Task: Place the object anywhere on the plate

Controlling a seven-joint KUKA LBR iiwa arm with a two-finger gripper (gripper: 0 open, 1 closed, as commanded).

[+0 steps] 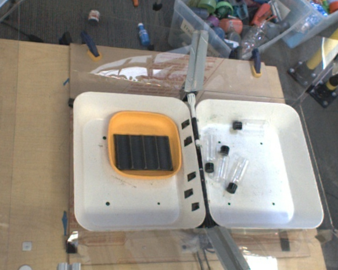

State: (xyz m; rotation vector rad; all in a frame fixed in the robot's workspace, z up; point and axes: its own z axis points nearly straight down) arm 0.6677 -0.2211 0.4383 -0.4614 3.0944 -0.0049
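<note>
Clear vials [225,159] lie in right bin [280,198]; orange plate [147,121] in left.

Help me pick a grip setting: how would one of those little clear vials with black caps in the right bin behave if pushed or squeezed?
The vials look round, and most lie on their sides, so a nudge would probably send them rolling across the right bin. They look small and clear, likely light, with smooth walls that might slip between fingers. If glass, they could crack; I cannot tell the material.
</note>
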